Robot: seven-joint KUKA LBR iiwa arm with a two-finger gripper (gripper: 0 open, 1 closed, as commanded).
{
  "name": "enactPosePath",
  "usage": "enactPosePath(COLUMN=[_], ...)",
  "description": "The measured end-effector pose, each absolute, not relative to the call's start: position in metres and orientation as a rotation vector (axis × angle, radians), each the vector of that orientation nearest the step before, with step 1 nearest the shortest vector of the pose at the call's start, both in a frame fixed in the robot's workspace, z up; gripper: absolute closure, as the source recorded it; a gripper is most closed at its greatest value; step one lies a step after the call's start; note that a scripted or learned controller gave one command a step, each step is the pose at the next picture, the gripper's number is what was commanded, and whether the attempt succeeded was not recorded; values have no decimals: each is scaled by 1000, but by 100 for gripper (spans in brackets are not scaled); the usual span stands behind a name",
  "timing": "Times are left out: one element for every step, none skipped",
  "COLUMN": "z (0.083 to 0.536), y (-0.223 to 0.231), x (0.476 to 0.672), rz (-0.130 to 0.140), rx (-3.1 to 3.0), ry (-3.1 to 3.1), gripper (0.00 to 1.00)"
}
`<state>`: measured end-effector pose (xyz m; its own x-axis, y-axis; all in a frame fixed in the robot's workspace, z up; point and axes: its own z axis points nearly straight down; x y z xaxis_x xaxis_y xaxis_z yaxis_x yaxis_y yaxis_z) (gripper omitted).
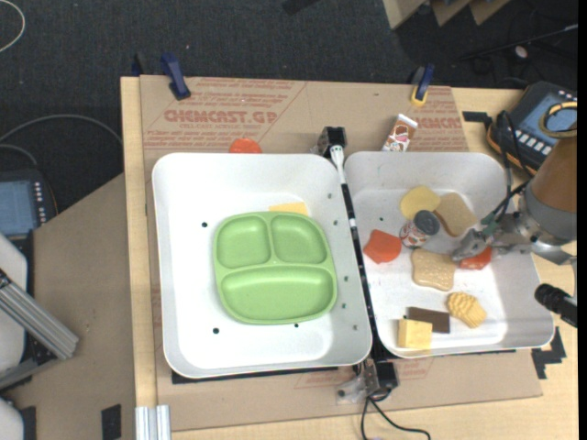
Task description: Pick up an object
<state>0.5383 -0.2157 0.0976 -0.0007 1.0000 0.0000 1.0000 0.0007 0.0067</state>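
Two white bins sit side by side; the left bin (183, 246) carries a glossy green divided tray (273, 269). Toward the right bin's (477, 168) right edge, the gripper (475, 243) hangs over a flat red piece (475, 259); its grip state is unclear.

1. Dark carpet floor (83, 26) surrounded the bench (147, 246).
2. Brown printed cardboard (220, 108) covered the bench top, held by blue clamps (174, 76).
3. Cables (37, 136) trailed at the left.
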Motion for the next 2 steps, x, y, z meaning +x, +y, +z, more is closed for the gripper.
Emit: enactPosePath(z=[88,192], y=[-168,-78], x=[587,609], rz=[7,17], rx=[2208,2203], ry=[2220,2228], gripper=[100,100])
